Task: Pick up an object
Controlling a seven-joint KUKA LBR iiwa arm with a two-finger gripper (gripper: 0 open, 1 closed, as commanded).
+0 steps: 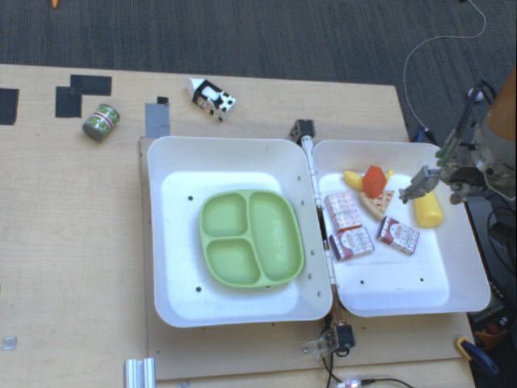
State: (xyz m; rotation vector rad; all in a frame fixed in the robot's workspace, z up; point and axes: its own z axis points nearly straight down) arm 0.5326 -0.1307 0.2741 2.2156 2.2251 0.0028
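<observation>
Green tray (251, 238) in the left bin (161, 217), small items in the right bin (460, 289), end effector (422, 184) above the right bin's far right side.

On the desk (73, 241) beyond the left bin lie a small can (101, 123) and a black-and-white toy (213, 99). In the right bin, two red-and-white cartons (342, 210) sit near its left edge, a third carton (398, 235) toward the middle, and a red piece (374, 180) and a wedge (377, 204) at the far side. The yellow block (427, 208) lies just beside the end effector, touching or nearly so; whether the end effector is spread or pressed together cannot be told.
</observation>
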